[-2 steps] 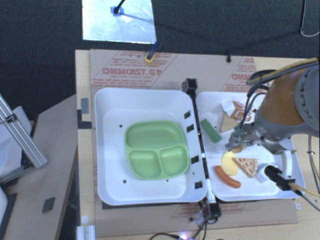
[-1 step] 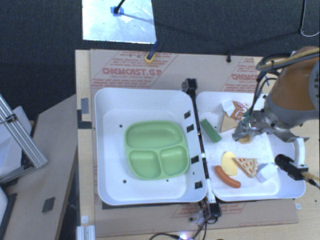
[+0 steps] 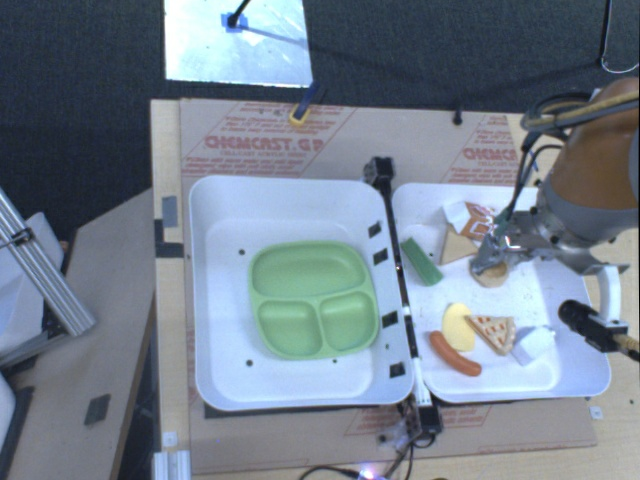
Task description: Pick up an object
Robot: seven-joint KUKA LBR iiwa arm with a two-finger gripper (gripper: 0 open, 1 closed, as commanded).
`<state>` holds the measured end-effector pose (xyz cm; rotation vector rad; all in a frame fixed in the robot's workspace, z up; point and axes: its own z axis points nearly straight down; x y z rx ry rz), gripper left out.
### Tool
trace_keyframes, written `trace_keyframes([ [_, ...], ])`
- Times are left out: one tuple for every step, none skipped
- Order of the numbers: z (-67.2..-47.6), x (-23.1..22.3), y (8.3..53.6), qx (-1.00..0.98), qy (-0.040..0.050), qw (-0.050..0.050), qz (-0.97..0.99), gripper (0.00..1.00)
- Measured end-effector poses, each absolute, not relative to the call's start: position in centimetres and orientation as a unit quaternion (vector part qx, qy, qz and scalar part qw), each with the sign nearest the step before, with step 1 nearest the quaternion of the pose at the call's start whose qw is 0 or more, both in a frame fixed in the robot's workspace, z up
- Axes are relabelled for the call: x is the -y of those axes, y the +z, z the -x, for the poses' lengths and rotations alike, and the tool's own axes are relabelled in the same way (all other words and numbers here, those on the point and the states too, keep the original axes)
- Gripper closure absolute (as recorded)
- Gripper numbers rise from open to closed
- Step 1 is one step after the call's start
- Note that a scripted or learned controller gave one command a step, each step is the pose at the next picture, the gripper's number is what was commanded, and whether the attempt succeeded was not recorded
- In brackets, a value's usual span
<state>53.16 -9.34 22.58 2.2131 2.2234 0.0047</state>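
The right bin (image 3: 575,373) holds several toy foods. My gripper (image 3: 489,259) hangs low in its upper middle, directly over a round tan cookie-like piece (image 3: 492,276) and appearing to touch it. A tan wedge (image 3: 458,247) and a white-and-orange packet (image 3: 470,215) lie just to the gripper's left. A green block (image 3: 421,262) rests by the bin's left wall. Toward the front lie a yellow piece (image 3: 457,325), a waffle-patterned triangle (image 3: 493,331), a red sausage (image 3: 455,354) and a small white piece (image 3: 533,343).
The left bin (image 3: 220,368) carries a green divided plate (image 3: 310,300). Black clips (image 3: 390,318) line the ridge between the bins. The arm's grey and orange body (image 3: 595,183) overhangs the right bin's back right corner. A black part (image 3: 590,326) juts over its right rim.
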Motion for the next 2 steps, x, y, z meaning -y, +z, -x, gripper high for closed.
trace_keyframes([
  [-56.6, 4.6, 22.7, -0.711, 0.0020, 0.001, -0.704, 1.00],
  [-60.7, 1.4, 23.6, -0.710, 0.0024, 0.002, -0.704, 1.00],
])
